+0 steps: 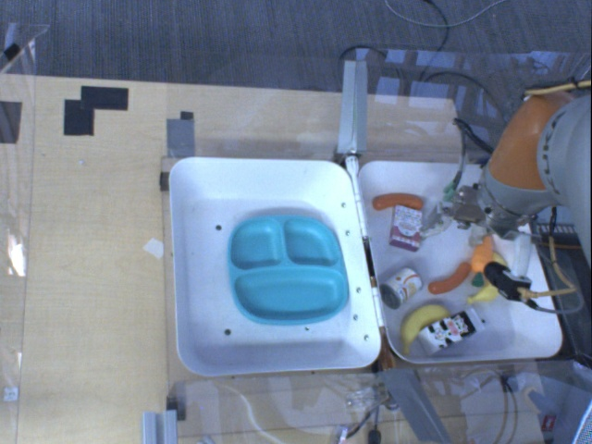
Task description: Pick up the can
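The can (400,286) is small and pale with a dark end, and it lies on its side near the left wall of the right bin (546,345). My gripper (442,215) hangs over the upper middle of that bin, up and to the right of the can and apart from it. It sits just right of a maroon packet (406,227). Nothing shows between its tips.
Around the can lie a red sausage (398,201), an orange-red sausage (450,278), an orange piece (482,251), a banana (423,320) and a black-and-white carton (451,329). The left bin (194,276) holds a blue divided tray (287,268).
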Tool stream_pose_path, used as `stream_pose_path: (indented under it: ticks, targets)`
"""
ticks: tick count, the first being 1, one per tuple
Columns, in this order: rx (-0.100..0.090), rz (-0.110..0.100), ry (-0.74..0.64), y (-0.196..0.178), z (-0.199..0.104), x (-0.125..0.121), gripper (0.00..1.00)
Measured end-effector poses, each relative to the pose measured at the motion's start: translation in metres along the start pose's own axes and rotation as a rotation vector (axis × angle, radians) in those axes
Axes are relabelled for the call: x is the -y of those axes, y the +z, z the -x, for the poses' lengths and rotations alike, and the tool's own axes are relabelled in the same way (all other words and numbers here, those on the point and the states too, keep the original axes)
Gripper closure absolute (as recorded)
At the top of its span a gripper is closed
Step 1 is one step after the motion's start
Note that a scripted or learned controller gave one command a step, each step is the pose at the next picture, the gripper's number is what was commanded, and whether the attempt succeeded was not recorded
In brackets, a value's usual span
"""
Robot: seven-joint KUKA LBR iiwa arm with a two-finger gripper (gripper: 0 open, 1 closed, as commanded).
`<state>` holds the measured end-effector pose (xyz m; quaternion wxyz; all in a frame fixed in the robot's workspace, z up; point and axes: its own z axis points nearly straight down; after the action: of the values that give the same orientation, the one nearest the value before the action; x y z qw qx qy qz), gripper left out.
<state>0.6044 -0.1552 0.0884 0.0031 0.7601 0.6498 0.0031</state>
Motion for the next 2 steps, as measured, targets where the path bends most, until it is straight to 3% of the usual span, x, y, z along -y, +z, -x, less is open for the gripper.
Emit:
stream_pose_path:
  ticks: [1,2]
  targets:
    - [0.002,-0.002,0.075,0.002,0.031,-0.056,0.00]
    - [0.001,-0.006,0.173,0.001,0.029,-0.071,0.00]
